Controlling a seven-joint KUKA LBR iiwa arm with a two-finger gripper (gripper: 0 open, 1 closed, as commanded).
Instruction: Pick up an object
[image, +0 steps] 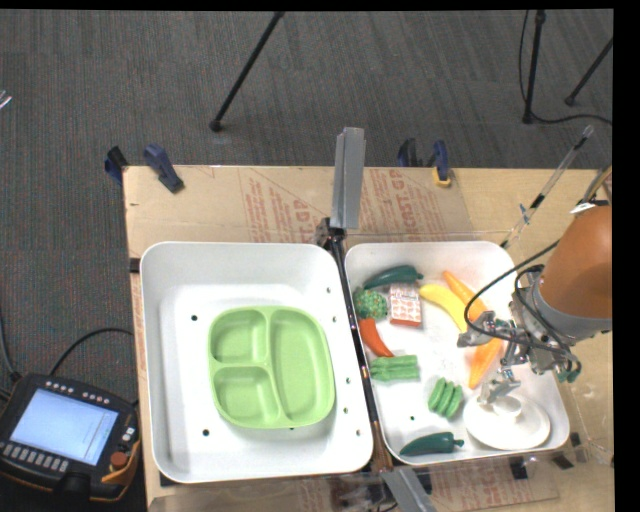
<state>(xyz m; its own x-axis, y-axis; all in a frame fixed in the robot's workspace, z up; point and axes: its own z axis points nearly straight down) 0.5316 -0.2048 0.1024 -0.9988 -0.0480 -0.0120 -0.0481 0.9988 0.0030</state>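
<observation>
My gripper (500, 388) hangs low over the right part of the right bin (480, 250), just above a small white plate (510, 425). An orange carrot (483, 360) lies right beside it on the left. Further left in this bin are a yellow banana (443, 303), a second orange piece (460, 288), a red and white box (405, 306), broccoli (370, 302), a dark green pepper (393, 275), a red chili (376, 338), a green bundle (395, 369), green pods (446, 397) and another dark green pepper (432, 443). Nothing shows as held.
The left bin (170, 300) holds a green divided plate (270, 378). A grey post (348, 185) stands behind the wall between the bins. Cables and the orange wrist band (590, 265) crowd the right edge. A teach pendant (65, 430) lies at lower left.
</observation>
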